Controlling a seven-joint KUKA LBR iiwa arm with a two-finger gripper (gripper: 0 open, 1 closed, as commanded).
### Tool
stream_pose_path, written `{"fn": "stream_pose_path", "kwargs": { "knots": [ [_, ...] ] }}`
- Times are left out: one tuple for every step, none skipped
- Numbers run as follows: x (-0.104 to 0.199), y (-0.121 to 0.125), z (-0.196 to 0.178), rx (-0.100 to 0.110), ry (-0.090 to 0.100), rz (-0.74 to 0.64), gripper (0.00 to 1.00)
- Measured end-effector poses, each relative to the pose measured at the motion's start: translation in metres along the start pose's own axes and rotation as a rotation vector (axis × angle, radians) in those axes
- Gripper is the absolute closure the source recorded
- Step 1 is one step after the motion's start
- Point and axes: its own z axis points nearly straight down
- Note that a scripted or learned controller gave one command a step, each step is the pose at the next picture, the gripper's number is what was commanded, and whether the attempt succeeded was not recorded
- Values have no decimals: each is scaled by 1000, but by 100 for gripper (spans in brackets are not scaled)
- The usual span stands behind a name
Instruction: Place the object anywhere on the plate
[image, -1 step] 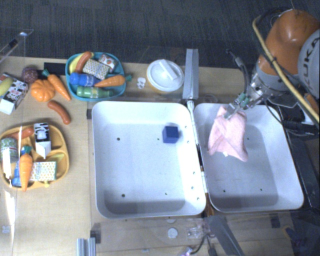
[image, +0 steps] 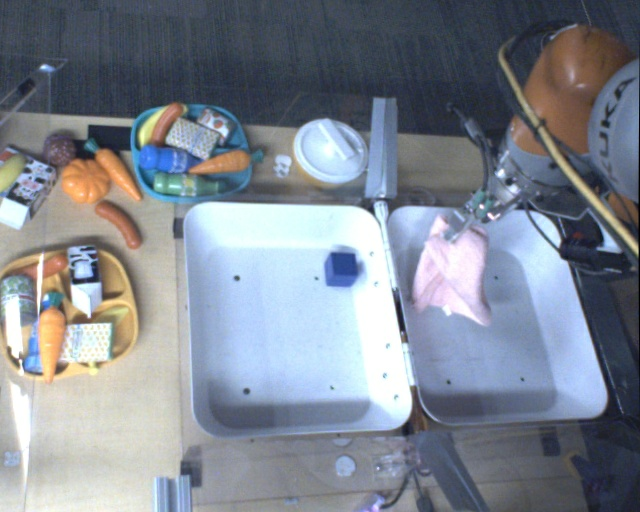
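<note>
**Pink cloth hangs at the gripper over the right bin; blue block sits alone in the left**

The two white bins lie side by side on the worktop (image: 120, 440), their inner walls touching along a seam that runs from 12 to 6 o'clock. The left bin (image: 220, 390) has wide open floor: only a small blue block (image: 342, 268) sits in it, toward 1 o'clock of the bin's middle and near the seam, well apart from the other three walls. The right bin (image: 540, 380) is bare across its lower half and its 3 o'clock side.

The gripper (image: 470, 225) is at the right bin's 11 o'clock corner, reaching in from the grey arm (image: 545, 150) with its orange band at the upper right. A pink cloth (image: 452, 272) meets the gripper tip at its top corner and spreads down toward 6 o'clock from there, crumpled, its left edge close to the seam wall. The tip is small and blurred against the cloth, so I cannot tell how far the gripper is open or whether the cloth is truly pinched in it.

Beyond the bins at 12 o'clock stands a white lidded bowl (image: 330, 150), just beside a grey upright post. At 11 o'clock a blue dish (image: 190, 150) holds toy food; a toy pumpkin (image: 83, 182), carrot and sausage lie loose beside it. At 9 o'clock a yellow dish (image: 120, 290) carries more toy items, well apart from the left bin's wall.
</note>
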Motion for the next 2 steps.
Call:
{"fn": "stream_pose_path", "kwargs": {
  "knots": [
    [49, 11, 9, 0, 1, -404, 100],
    [93, 21, -1, -2, 1, -804, 100]
  ]
}}
